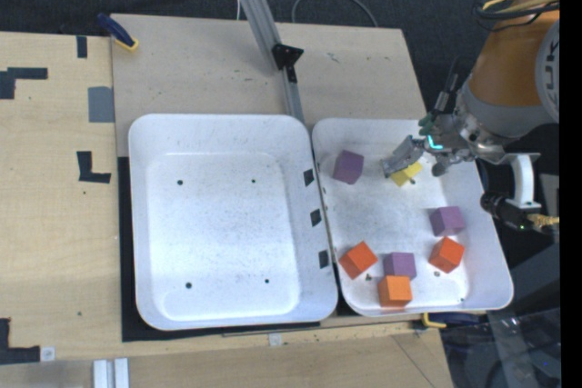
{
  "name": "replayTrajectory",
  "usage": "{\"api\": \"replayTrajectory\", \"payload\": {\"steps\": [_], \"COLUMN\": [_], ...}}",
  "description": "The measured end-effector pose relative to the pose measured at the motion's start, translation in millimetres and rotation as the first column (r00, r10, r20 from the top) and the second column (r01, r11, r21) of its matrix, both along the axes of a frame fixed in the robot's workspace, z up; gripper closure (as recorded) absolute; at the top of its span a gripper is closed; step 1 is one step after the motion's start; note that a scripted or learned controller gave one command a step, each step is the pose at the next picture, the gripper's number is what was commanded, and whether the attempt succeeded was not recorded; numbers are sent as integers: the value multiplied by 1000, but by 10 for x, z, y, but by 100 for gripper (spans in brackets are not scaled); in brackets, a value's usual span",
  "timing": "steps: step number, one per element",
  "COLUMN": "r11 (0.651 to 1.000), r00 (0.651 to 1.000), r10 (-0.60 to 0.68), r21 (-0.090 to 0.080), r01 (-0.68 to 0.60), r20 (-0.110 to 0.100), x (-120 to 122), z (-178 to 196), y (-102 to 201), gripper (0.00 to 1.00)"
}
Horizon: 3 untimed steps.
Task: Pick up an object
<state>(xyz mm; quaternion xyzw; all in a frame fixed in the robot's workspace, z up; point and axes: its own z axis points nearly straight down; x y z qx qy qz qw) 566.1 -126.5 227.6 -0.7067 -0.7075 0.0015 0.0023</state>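
Note:
In the right bin (482, 195), a small yellow block (408, 176) lies near the upper middle, partly hidden by my gripper (401, 164). The gripper reaches in from the right and its tip sits right on that block. Whether the block is gripped or just lies beneath the tip is not visible. Other blocks in the same bin are a purple one (347, 166) to the left of the gripper, a purple one (446, 220) below it, and lower down two orange ones (358, 258) (446, 253), a purple one (399, 264) and an orange one (395, 290).
The left bin (150, 195) adjoins the right bin along a shared rim. A slanted metal pole (259, 4) rises behind the bins. The arm's orange band (514, 50) stands over the right bin's far right corner. A blue and yellow tool (117, 30) lies at the bench's back left.

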Motion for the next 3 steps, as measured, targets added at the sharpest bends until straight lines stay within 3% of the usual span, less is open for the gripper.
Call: {"api": "replayTrajectory", "payload": {"steps": [1,3], "r11": [1000,1000], "r00": [1000,1000], "r10": [1,0], "r21": [-1,-1], "r01": [-1,0], "r20": [4,-1], "x": [8,-93], "z": [21,-1039], "y": [-2,150], "gripper": [0,0]}}
